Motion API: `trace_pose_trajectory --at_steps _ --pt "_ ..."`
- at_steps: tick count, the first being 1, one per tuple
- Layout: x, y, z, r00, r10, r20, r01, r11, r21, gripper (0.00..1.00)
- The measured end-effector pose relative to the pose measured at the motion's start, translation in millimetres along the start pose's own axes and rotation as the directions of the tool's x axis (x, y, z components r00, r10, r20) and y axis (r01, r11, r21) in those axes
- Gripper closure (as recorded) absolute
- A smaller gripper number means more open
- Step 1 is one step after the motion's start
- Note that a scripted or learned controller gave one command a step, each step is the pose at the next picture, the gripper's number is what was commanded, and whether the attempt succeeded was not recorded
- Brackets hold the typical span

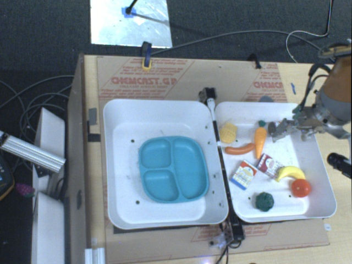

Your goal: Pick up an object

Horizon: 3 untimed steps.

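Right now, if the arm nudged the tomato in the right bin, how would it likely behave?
The tomato looks round and smooth, so it would probably roll rather than slide. It touches the banana, which might block it on that side. Its glossy skin may slip from the pincer.

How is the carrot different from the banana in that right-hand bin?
The carrot is orange with a green top; the banana is yellow. The carrot is straight and tapers, lying near the gripper; the banana curves and lies nearer the tomato. Both are small toy foods in the same white bin.
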<state>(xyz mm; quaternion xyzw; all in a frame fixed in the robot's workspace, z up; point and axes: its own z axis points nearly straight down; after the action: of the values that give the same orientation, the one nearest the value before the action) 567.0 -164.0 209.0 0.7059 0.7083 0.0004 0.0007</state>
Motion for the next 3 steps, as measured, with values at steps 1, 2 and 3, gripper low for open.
trace_pose_trajectory --at_steps 1,2,3 --pt "39 63 45 1.000 -0.002 -0.001 0.002 1.000 0.001 0.00" --pt "13 71 106 1.000 -0.001 0.000 0.001 1.000 -0.002 0.00" --pt "29 50 125 1.000 0.001 -0.001 -0.001 1.000 0.001 0.00"
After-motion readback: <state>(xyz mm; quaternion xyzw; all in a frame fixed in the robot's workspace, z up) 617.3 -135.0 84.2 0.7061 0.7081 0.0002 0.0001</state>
